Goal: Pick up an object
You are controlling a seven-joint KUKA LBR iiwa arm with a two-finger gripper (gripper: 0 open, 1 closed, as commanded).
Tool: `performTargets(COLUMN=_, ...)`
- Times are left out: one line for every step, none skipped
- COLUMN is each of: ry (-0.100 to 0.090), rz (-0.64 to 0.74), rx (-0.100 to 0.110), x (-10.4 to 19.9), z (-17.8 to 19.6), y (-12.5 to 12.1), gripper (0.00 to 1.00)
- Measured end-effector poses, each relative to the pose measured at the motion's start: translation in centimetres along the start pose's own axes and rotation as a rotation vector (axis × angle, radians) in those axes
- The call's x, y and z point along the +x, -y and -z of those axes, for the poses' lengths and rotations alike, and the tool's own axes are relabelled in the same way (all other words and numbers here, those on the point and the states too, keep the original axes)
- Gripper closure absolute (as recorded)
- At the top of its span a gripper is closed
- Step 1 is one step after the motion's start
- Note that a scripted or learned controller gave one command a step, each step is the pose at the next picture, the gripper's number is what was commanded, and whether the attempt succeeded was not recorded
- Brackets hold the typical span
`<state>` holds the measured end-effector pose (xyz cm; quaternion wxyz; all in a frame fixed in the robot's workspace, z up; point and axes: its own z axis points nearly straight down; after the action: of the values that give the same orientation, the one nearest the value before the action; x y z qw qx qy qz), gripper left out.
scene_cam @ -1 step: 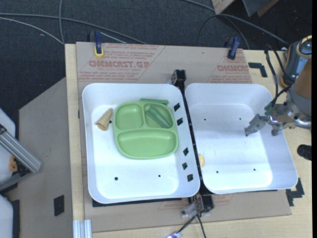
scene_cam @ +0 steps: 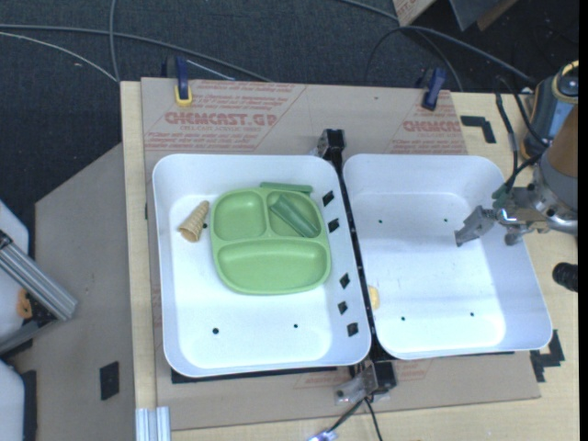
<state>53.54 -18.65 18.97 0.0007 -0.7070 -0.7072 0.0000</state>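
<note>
- two white bins sit side by side on a cardboard-looking board; the left bin (scene_cam: 184,338) fills the middle-left of the frame, the right bin (scene_cam: 441,333) the middle-right
- in the left bin, upper half, there's a green divided plate (scene_cam: 268,263) with three compartments; a darker green long thing (scene_cam: 296,214) lies tilted in its upper right compartment, can't really say what it is
- another dark green strip (scene_cam: 287,188) pokes out just past the plate's top edge
- just left of the plate, touching or nearly touching its rim, is a little tan cone (scene_cam: 194,220), looks like an ice cream cone, wide end toward the lower left
- a small yellowish bit (scene_cam: 372,296) sits right at the seam between the two bins, near the middle of the frame; too small to name
- the arm (scene_cam: 556,118) comes in at the right edge; the gripper (scene_cam: 469,230) hangs over the upper right part of the right bin, well apart from the plate and cone
- jaws: honestly can't tell whether they're apart or together from this angle; nothing visible between them
- blue clamps (scene_cam: 184,85) pin the board at the top; cables run across the dark floor up top
</note>
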Motion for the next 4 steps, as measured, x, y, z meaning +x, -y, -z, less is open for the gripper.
performTargets(ry=-0.002, rz=0.001, rx=0.005, x=0.6, z=-4.5, y=-0.4, gripper=0.0)
performTargets(ry=-0.002, rz=0.001, rx=0.004, x=1.2, z=-8.9, y=-0.7, gripper=0.0)
performTargets(ry=-0.002, rz=0.0, rx=0.003, x=1.3, z=-10.6, y=-0.6, gripper=0.0)
performTargets(ry=-0.001, rz=0.0, rx=0.0, x=1.3, z=-9.4, y=-0.7, gripper=1.0)
